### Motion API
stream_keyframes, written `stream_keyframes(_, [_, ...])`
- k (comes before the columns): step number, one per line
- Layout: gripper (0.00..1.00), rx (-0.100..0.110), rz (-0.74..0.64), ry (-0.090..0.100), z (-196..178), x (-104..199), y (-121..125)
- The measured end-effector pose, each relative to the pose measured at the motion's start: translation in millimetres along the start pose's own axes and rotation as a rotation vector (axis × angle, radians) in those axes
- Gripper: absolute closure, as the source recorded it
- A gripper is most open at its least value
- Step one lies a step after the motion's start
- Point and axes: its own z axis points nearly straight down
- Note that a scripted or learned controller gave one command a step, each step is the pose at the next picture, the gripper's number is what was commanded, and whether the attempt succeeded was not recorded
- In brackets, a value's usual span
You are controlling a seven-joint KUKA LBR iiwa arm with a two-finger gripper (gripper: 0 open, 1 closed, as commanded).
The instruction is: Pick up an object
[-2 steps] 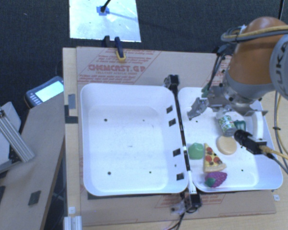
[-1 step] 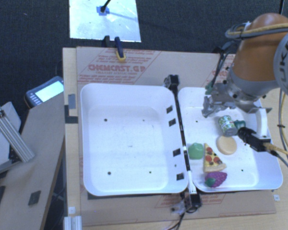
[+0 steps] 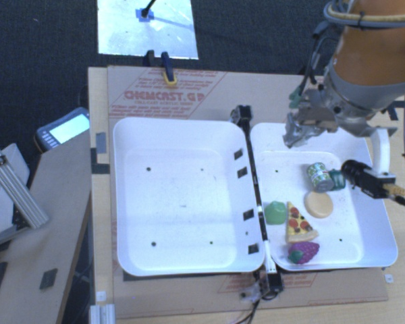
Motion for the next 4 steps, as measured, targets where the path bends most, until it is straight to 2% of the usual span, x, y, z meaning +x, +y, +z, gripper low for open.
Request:
stream_keyframes(1, [1.00, 0.007, -0.002, 0.001, -37, 67, -26])
stream_keyframes(2, [1.00, 0.004, -0.002, 0.002, -112, 138, -48])
stream_keyframes(3, [1.00, 0.012, -0.001, 0.000, -96, 207, -47])
stream_keyframes(4, [1.00, 0.009, 0.000, -0.001, -108, 203, -46])
